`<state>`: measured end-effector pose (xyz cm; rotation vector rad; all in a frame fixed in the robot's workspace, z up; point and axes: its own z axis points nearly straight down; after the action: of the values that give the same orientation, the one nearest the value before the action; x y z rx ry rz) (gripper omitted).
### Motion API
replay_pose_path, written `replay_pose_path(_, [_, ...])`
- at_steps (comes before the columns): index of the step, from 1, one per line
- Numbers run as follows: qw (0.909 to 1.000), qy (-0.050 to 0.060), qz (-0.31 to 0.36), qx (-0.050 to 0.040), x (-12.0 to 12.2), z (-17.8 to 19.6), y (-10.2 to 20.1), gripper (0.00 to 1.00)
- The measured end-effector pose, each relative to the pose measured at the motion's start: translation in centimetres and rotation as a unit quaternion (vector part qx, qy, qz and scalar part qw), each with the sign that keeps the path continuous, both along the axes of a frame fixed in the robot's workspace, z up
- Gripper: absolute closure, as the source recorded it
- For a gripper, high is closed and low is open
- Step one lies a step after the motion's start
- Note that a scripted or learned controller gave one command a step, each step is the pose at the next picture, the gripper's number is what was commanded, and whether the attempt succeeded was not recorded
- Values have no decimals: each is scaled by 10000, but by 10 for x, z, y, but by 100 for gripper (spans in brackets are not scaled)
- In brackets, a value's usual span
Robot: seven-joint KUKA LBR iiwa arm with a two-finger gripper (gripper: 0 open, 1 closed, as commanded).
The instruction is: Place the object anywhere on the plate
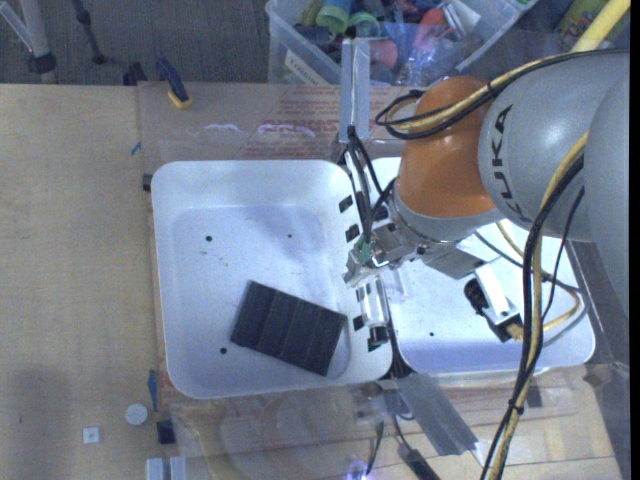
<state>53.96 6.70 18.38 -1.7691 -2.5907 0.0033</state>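
A dark, ribbed rectangular plate (288, 328) lies tilted on the floor of the left bin (200, 174), near its front right corner. My gripper (374, 306) hangs over the seam between the two bins, just right of the plate's right end and a little above it. I can make out no object between its tips. The orange-banded wrist (445, 163) and the grey arm cover much of the right bin (556, 352), hiding whatever lies under them.
Cables loop from the wrist down across the right bin. A clear tub of coloured toys (400, 13) stands behind the bins. A blue clamp (177, 90) sits at the back left of the bench, with small bits near the front left corner (135, 414).
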Motion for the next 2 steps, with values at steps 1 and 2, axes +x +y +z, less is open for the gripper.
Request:
replay_pose_path(1, [9986, -18, 531, -2, 91, -75, 66, 100])
replay_pose_path(2, [9417, -55, 3365, 6, 127, -43, 105, 100])
